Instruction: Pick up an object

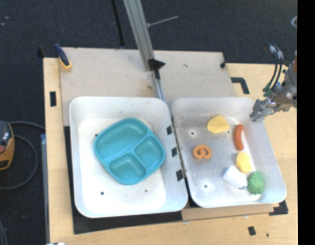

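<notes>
Holding teal plate (129,150): left bin (80,188). Right bin (198,116): hotdog (239,137), pretzel (202,152), broccoli (256,182). Pincer (259,111) opening unclear.

Grey metallic end effector (260,110), looped cables

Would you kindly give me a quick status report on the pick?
Pincer over right bin's upper right rim, holding nothing visible. Hot dog nearest, just below. Nothing between them.

No readable text, label, brand or number shows anywhere here
</notes>
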You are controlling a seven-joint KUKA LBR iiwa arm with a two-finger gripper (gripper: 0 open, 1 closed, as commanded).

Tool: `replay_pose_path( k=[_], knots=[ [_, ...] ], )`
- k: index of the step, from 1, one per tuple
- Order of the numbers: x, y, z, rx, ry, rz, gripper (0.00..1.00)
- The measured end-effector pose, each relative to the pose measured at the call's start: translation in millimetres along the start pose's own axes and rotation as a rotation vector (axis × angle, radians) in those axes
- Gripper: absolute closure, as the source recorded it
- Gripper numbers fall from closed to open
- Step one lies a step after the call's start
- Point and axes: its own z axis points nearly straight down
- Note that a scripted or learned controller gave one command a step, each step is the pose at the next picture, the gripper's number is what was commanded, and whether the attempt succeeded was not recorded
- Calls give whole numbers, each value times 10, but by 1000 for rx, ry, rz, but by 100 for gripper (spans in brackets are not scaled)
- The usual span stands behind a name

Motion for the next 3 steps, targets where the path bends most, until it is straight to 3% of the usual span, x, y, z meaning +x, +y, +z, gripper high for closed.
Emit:
replay_pose_path(
  k=[1, 3],
  knots=[
    [-16, 5, -148, 7, 0, -1, 100],
    [844, -248, -56, 6, 3, -2, 100]
  ],
)
